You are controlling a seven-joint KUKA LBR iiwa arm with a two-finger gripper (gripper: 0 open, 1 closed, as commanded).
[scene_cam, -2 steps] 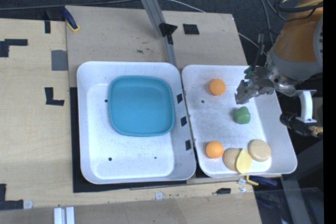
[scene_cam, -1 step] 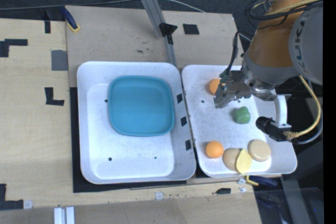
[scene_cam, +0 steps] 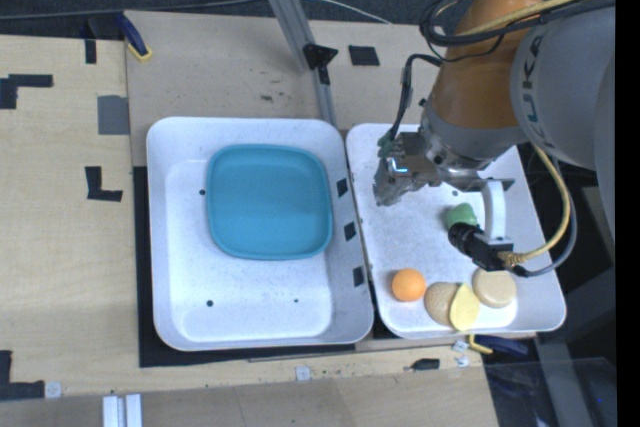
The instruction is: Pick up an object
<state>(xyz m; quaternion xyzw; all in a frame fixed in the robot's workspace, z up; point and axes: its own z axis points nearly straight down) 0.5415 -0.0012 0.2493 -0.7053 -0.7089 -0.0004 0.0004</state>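
The big grey and orange arm (scene_cam: 480, 85) comes in from the right of the blue plate (scene_cam: 268, 202) and bends down over the bench. It has to lean in like that to get at what lies in the bins.

The left bin (scene_cam: 180, 255) lies under the blue plate and holds it flat, so the plate fills most of the floor there. The right bin (scene_cam: 420, 240) sits right beside it, on the plate's right, wall against wall.

The blue plate is wide and flat with a low edge. It is probably hard to pinch, and that may be why the arm is not over it.

The gripper (scene_cam: 392, 187) hangs just to the right of the plate, across the two bin walls, over a bare white patch. Nothing shows in its grip, and it is not clear from above whether it is open or closed.

The things to pick lie down and to the right of the plate, bunched in the near part of the right bin. Two tan round pieces (scene_cam: 494, 287) and a yellow piece (scene_cam: 463, 308) touch each other, so they would be tricky to grab one at a time. The orange ball (scene_cam: 407, 285) sits nearest the plate with a little room around it — likely the easiest pick. A small green thing (scene_cam: 461, 214) lies further right, level with the plate's lower half.
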